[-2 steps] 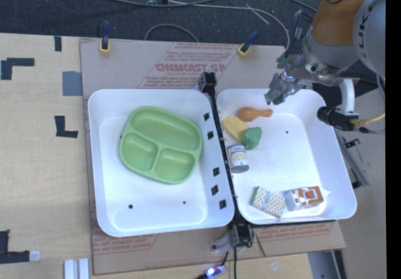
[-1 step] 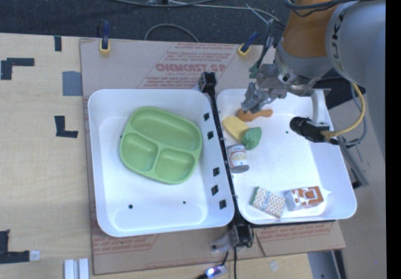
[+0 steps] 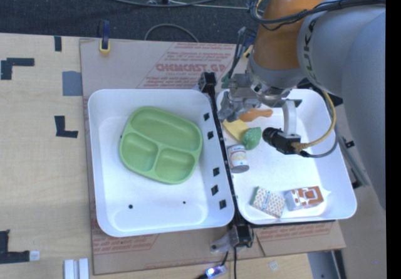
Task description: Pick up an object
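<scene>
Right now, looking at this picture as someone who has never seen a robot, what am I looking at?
One camera, fixed above a bench, looks down at a slant. The big grey shape with an orange band is a robot arm, reaching in from the right. Its gripper hangs low over the right white bin, near the divider; I cannot tell whether it holds anything. That bin contains a yellow wedge, a green toy, an orange piece, a small can and two small packets. The left white bin holds a green sectioned plate.
</scene>
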`<state>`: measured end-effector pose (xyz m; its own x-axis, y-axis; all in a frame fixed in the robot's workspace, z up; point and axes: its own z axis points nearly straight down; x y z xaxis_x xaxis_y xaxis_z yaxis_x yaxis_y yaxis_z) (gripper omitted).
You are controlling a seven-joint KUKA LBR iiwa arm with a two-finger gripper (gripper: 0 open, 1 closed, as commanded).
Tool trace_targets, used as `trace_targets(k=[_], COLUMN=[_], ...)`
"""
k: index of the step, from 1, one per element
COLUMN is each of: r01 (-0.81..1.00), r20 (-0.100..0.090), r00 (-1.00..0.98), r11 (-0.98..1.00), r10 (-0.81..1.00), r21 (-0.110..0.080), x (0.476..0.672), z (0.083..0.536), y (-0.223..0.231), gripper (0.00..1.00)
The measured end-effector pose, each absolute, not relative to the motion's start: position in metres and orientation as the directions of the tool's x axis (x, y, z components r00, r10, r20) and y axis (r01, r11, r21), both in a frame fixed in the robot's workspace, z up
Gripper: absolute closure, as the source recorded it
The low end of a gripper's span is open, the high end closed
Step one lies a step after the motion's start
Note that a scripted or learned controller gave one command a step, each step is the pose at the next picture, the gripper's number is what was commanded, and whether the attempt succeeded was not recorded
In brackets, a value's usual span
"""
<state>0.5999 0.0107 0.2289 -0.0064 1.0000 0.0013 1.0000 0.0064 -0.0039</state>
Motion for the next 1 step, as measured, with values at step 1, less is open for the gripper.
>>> trace_targets(k=[1], r01=[1.0], r20=[0.001], r00=[-0.006], r11=[0.006], r10=[1.0], r21=[-0.004], x=[0.5807], z=[0.2211], y=[0.0616], gripper=[1.0])
